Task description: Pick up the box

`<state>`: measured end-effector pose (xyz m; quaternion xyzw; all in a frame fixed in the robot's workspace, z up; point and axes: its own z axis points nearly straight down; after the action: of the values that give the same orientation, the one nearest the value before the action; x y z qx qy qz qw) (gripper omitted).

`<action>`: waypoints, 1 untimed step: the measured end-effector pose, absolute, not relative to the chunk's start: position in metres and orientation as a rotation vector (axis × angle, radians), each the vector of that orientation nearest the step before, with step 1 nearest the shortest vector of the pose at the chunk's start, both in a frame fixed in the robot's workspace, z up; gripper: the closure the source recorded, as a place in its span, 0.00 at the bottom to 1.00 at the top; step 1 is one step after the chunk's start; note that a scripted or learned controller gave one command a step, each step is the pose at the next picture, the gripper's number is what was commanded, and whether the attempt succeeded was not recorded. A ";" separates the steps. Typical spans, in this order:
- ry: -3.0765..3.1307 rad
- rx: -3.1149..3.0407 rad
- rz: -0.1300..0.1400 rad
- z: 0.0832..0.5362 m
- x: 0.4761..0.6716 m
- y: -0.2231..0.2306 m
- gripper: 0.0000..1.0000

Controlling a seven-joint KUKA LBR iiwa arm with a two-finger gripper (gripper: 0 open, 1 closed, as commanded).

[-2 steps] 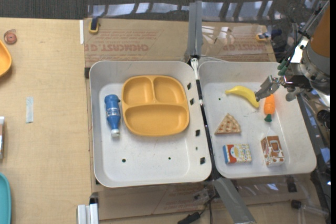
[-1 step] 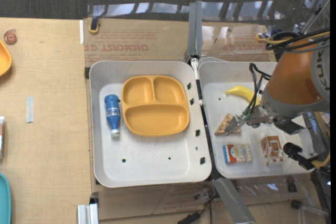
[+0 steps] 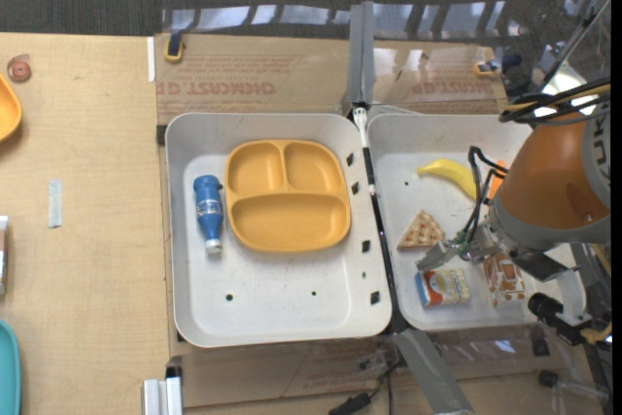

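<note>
A small red, white and blue box (image 3: 444, 288) lies flat near the front of the right bin (image 3: 408, 146). A second red-and-white carton (image 3: 504, 280) lies just right of it, partly under the arm. My gripper (image 3: 457, 253) hangs low over the right bin, directly above and behind the small box, between the box and a triangular waffle piece (image 3: 421, 231). Nothing is visibly held in it. The grey wrist and orange band (image 3: 554, 185) cover the bin's right side.
A yellow banana (image 3: 449, 174) lies at the back of the right bin. The left bin (image 3: 194, 306) holds an orange divided plate (image 3: 289, 195) and a blue bottle (image 3: 208, 213) lying along its left side. Cables (image 3: 476, 170) trail from the wrist.
</note>
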<state>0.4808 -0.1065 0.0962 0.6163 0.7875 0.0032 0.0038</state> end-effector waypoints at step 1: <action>2.458 1.937 0.009 0.096 0.481 -0.103 0.00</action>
<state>0.4812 -0.1031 0.0963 0.6190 0.7854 0.0027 0.0057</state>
